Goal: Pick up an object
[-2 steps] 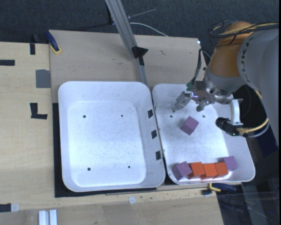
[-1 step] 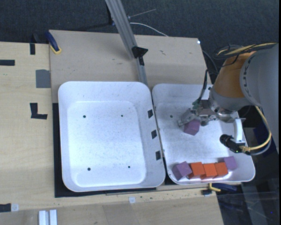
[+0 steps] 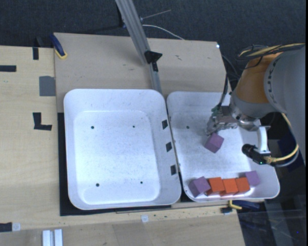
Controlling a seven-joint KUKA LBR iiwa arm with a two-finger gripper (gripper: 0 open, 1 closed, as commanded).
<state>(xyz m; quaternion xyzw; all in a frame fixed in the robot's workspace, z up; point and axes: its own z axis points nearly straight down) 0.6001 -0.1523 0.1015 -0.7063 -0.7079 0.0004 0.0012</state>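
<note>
A purple cube point(image 3: 214, 143) is in the middle of the right bin point(image 3: 190, 111). My gripper point(image 3: 213, 130) hangs directly over the cube's upper edge, at or just above it. The grey arm with its orange band point(image 3: 254, 86) reaches in from the right. Whether the cube rests on the bin floor or is gripped is not visible from this angle.
Along the right bin's front wall lies a row of blocks: a purple one point(image 3: 198, 186), three orange ones point(image 3: 229, 186) and a small purple one point(image 3: 252, 178). The left bin point(image 3: 72, 137) stands beside it. A slanted metal rail point(image 3: 136, 29) crosses the bench behind the bins.
</note>
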